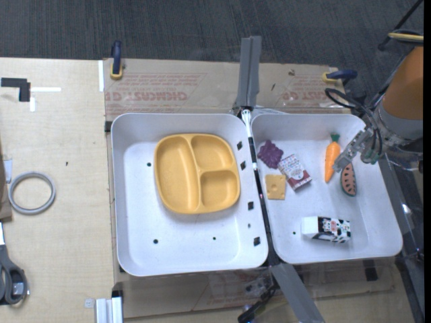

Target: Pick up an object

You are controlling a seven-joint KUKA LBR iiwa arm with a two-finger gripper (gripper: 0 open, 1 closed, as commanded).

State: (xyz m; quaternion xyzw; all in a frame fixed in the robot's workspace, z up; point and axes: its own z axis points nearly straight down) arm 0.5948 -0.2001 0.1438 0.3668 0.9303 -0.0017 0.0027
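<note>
The right bin (pixel 377 244) holds several small items. An orange carrot (pixel 330 159) and a watermelon slice (pixel 348 179) lie near its right side. A purple bunch of grapes (pixel 270 153), a red and white packet (pixel 295 170) and a yellow cheese square (pixel 275 186) lie at its left. Near the front lies a black and white milk carton (pixel 326 228). My gripper (pixel 358 155) hangs over the bin's right part, just right of the carrot and above the watermelon slice. Its fingers are spread, open, with nothing between them.
The left bin (pixel 135 247) holds a yellow divided plate (pixel 197 172). A grey divider rail (pixel 250 73) runs between the bins. On the bench at the left lie a roll of tape (pixel 29 192) and scissors (pixel 12 282). Cables (pixel 347 98) hang near the arm.
</note>
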